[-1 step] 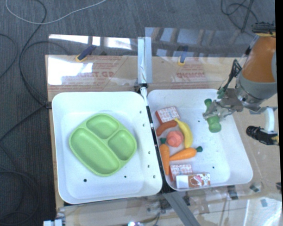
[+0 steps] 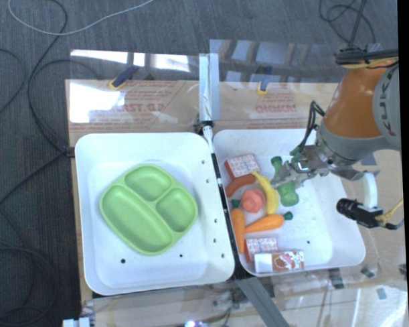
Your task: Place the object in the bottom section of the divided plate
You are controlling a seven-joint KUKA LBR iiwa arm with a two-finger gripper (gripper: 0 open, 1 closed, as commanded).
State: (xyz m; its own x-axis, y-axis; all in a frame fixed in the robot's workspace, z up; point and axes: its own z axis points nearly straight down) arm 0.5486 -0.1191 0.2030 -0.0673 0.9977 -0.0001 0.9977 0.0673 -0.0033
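Two white bins sit side by side on the bench. The left bin holds a green divided plate. The right bin holds crowded toy food: a yellow banana, an orange carrot, and a green object half hidden under the gripper. Whether its fingers are wide or narrow, I cannot tell; the wrist blocks them.

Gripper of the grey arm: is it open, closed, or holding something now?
Gripper: above the right white bin, beside a green toy vegetable; open or closed cannot be told.
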